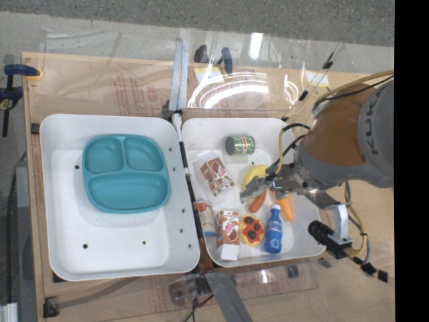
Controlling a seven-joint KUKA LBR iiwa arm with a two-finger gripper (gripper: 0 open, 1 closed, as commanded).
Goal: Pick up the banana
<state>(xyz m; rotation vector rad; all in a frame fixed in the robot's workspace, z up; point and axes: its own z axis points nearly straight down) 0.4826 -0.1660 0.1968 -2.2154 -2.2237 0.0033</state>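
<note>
1. Gripper [258, 192] low in right bin [201, 129], over banana [255, 175]; whether it grips, cannot tell.
2. Banana mid-bin, partly hidden by gripper.
3. Same bin: green can [240, 144], blue bottle [273, 230], carrot [287, 208], snack packets [215, 175].
4. Left bin [60, 129] holds teal divided plate [126, 173].

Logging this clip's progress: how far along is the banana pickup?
Done: the gripper has reached the banana in the right bin. In hand: it sits low right against the fruit, beside the carrot. Left: a visible grasp and lift; the banana is still lying in the bin.
</note>
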